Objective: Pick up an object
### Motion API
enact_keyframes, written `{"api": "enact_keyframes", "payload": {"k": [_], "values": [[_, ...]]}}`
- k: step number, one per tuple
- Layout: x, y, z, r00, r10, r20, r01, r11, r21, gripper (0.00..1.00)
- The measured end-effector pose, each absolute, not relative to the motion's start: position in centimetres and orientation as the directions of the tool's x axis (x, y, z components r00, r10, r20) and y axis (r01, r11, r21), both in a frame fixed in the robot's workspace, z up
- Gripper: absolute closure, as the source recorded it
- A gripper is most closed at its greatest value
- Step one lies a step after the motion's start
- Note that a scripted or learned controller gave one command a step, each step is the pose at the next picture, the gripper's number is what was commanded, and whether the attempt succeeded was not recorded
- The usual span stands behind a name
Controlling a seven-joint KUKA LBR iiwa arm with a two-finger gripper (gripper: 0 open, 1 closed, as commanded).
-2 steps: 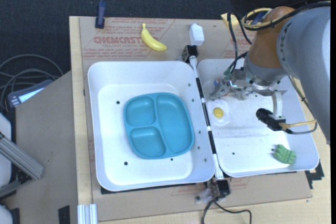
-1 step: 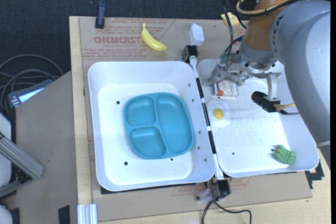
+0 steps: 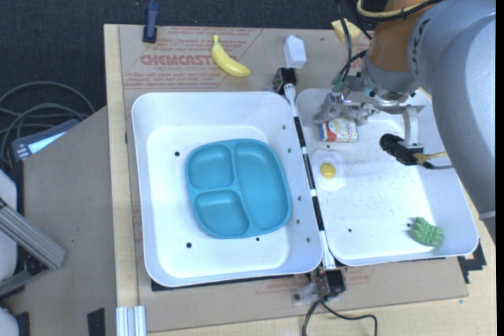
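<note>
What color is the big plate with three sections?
The divided plate is light blue, seen clearly in the camera view, lying in the left bin.

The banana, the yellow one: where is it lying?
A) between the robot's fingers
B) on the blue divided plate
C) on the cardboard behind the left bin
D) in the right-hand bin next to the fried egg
C: the banana lies on the printed cardboard beyond the left bin, outside both bins and apart from the blue plate.
</note>
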State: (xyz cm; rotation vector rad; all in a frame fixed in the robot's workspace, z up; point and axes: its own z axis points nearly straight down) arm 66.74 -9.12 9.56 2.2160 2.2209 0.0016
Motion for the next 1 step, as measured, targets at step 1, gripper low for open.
{"api": "enact_keyframes", "payload": {"k": [1], "values": [[59.81, -4.67, 18.53, -0.001, 1.0, 0.001, 1.0, 0.001, -0.001, 1.0]]}}
